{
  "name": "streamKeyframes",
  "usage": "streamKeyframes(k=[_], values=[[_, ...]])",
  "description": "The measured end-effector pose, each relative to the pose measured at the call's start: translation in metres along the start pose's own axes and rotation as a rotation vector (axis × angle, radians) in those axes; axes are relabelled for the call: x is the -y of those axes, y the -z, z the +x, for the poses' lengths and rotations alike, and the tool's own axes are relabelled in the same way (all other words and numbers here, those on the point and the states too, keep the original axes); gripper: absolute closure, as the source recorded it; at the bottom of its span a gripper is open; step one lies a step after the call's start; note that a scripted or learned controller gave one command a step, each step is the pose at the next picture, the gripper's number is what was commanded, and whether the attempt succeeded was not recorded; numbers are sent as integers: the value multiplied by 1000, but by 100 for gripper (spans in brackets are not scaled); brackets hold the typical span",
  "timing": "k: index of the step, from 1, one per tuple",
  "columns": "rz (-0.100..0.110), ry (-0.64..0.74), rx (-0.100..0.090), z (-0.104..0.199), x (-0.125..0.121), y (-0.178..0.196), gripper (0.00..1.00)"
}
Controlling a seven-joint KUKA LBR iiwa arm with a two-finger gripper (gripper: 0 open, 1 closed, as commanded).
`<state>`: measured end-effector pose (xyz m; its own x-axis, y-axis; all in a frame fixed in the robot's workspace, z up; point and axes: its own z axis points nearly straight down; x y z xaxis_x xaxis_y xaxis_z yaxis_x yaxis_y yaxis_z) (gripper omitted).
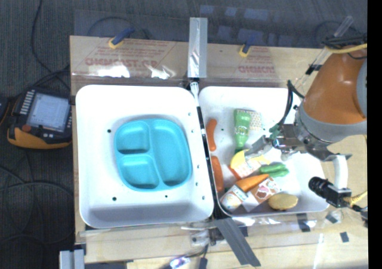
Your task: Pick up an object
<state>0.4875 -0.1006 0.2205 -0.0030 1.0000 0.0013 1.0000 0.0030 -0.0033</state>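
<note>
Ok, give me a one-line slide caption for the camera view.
KUKA arm's gripper hovers over toy food in the right bin; a blue divided tray sits in the left bin.

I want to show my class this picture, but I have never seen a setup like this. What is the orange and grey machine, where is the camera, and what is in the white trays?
One camera looks down at a slant on a bench. The machine is a robot arm reaching in from the right; its gripper hangs over the right bin, among toy foods: a green bottle, a carrot, a brown potato-like piece. Whether it holds anything is unclear. The left bin holds a blue divided tray.
</note>
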Motion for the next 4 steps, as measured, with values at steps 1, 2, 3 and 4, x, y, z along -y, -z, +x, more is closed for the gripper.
streamKeyframes(k=[1, 2, 3, 4], values=[[-12, -208, 2, -1, -24, -117, 0], [0, -182, 3, -32, -89, -49, 0], [-13, -146, 6, -25, -117, -130, 0], [-14, -145, 4, -23, -118, -120, 100]])
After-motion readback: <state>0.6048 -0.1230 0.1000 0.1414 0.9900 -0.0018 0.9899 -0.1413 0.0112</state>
